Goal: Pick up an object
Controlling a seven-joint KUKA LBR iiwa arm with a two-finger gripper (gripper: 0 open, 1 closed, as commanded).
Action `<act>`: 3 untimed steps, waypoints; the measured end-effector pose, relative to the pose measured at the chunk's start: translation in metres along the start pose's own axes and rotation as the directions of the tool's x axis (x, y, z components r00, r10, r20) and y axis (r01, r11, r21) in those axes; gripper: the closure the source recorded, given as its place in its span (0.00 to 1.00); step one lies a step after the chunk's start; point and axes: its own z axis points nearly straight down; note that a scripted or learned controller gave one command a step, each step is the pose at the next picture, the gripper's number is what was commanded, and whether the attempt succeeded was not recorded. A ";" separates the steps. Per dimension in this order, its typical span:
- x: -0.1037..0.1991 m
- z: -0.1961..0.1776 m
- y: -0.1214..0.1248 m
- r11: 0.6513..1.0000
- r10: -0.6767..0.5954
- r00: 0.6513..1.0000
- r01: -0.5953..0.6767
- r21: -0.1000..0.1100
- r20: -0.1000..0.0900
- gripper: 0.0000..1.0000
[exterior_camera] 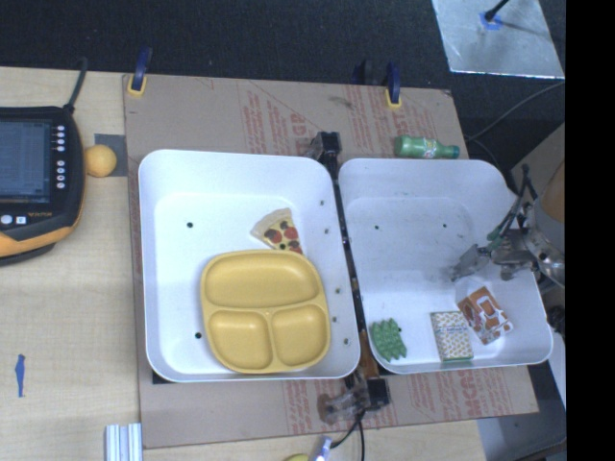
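Camera view: we see the gripper [478, 265] spread open and holding nothing over the right bin [423, 185], on cardboard [240, 113] covering the wooden bench [58, 325]; dark floor [240, 17] behind.

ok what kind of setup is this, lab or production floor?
Probably a robot-grasping lab bench. Two shallow white plastic bins sit side by side on clamped brown cardboard, stocked with toys such as a yellow divided plate and a pizza slice. A black-and-orange teach pendant lies alongside.
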 end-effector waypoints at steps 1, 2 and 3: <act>0.001 0.039 -0.043 1.000 -0.001 1.000 0.001 -0.005 0.001 0.00; -0.001 0.027 -0.042 1.000 -0.005 1.000 0.005 -0.006 0.003 1.00; 0.069 0.010 0.011 1.000 -0.003 1.000 0.003 -0.001 -0.001 1.00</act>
